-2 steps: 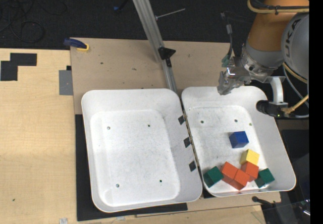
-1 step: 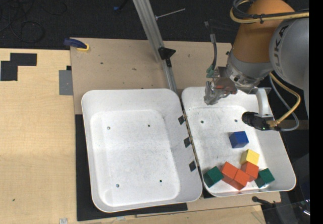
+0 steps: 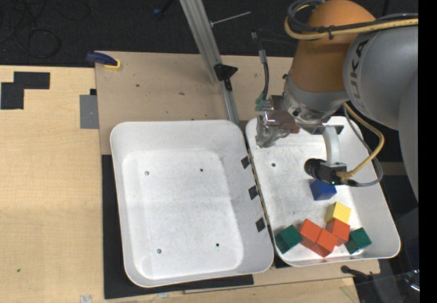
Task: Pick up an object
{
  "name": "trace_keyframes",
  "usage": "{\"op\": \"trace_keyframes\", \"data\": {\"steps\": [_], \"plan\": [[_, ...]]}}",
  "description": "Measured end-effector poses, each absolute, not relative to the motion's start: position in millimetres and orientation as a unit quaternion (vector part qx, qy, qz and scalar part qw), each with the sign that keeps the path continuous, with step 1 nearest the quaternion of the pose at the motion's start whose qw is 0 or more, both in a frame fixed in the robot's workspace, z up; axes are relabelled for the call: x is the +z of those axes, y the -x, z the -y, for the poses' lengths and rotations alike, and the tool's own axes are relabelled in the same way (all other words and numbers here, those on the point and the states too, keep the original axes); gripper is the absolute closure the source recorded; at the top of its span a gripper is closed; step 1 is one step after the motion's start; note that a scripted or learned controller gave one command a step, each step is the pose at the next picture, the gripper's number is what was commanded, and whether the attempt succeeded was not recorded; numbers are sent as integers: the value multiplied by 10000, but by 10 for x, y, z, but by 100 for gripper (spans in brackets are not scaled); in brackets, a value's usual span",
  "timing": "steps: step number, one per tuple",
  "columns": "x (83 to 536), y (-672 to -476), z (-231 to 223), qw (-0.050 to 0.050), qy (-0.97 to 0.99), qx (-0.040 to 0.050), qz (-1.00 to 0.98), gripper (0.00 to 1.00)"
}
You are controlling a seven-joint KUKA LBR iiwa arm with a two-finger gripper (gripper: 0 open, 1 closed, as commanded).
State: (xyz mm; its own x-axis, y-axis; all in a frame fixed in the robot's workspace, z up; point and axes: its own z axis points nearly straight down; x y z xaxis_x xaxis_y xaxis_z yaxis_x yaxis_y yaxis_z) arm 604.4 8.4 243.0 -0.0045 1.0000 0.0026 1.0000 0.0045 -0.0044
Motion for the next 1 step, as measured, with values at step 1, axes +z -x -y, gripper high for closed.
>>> {"op": "trace_keyframes", "data": {"steps": [1], "plan": [[2376,-5868,-468,28,7061,16,7081,100]]}}
